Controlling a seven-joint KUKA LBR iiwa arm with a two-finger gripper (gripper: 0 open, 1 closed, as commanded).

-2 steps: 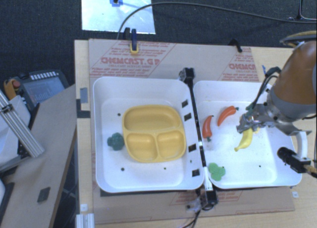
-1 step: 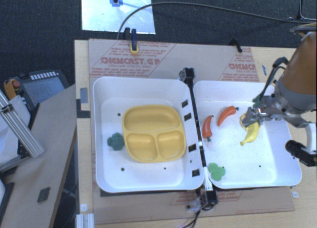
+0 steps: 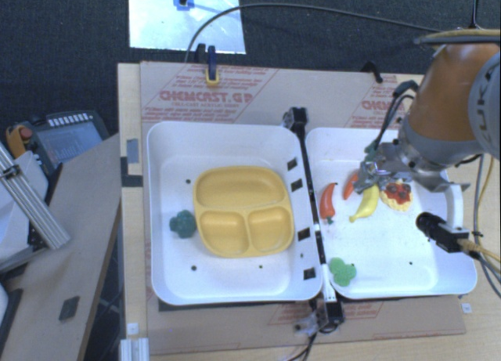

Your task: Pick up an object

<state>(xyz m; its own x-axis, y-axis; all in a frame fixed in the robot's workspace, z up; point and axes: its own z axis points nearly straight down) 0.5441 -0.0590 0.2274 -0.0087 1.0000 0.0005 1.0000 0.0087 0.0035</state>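
Note:
The right bin (image 3: 407,273) holds several toy foods. A red chili pepper (image 3: 328,200) lies near its left wall, with a yellow banana (image 3: 365,203) to its right. A small orange piece (image 3: 349,188) sits just above them. A round yellow and red pizza-like piece (image 3: 398,195) lies right of the banana. A green leafy piece (image 3: 341,271) rests at the bin's front left corner. My gripper (image 3: 373,175) hangs low over the upper end of the banana, beside the orange piece. The arm's grey and orange body hides the bin's back right part.
The left bin (image 3: 168,156) holds a yellow divided tray (image 3: 239,211) and a green broccoli (image 3: 183,224) to the tray's left. A black ridge (image 3: 307,195) separates the two bins. A black fitting (image 3: 438,230) on the arm hangs over the right bin.

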